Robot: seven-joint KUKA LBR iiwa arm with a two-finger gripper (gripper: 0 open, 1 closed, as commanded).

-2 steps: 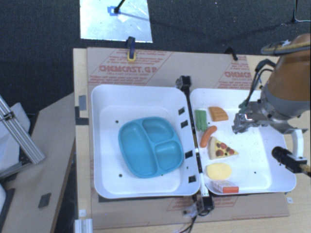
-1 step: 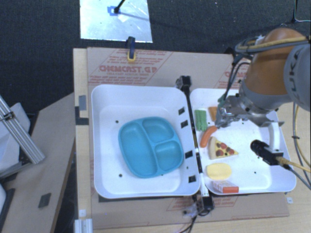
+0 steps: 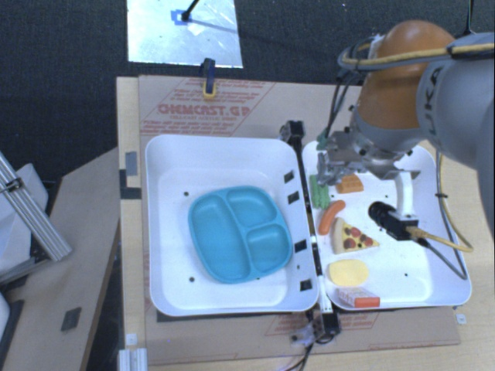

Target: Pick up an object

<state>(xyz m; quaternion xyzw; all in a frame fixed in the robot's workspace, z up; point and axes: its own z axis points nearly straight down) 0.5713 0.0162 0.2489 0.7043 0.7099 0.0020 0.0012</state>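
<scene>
Jaws hidden from view, so their state cannot be told; the gripper hangs over the right bin, above toy food: an orange piece, hot dog, pizza slice. Left bin holds a blue divided plate.

I see open floor in the right bin toward its far right. Toy food crowds its left edge: hot dog, pizza slice.

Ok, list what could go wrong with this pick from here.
1. The gripper hangs over crowded toys: the orange piece, green piece and sausage lie close together, so it may nudge or catch the wrong one.
2. The green piece hugs the right bin's wall, leaving little room for a grasp there.
</scene>
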